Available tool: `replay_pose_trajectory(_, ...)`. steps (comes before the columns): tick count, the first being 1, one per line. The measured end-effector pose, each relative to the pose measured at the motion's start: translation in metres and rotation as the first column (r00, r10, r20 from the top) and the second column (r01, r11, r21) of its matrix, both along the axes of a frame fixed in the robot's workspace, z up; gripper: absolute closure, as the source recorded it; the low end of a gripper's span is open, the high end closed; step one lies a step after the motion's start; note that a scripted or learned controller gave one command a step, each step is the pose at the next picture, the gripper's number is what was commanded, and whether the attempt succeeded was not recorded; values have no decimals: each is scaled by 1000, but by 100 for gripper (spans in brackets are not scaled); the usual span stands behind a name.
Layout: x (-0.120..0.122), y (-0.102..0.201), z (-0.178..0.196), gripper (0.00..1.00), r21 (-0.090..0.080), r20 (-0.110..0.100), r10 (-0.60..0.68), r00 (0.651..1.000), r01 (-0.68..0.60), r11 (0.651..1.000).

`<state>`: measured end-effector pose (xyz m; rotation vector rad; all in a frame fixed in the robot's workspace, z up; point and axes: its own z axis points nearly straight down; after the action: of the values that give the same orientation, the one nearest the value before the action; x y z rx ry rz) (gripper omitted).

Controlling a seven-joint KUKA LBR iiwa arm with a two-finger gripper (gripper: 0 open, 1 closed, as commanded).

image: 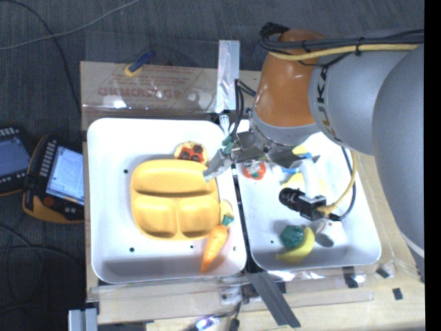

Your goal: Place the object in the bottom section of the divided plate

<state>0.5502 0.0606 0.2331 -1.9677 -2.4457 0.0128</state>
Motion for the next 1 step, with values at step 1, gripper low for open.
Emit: replay_pose_trajectory(1, -67, 93, -8, 0, 1, -2, -92, 996, 92, 996)
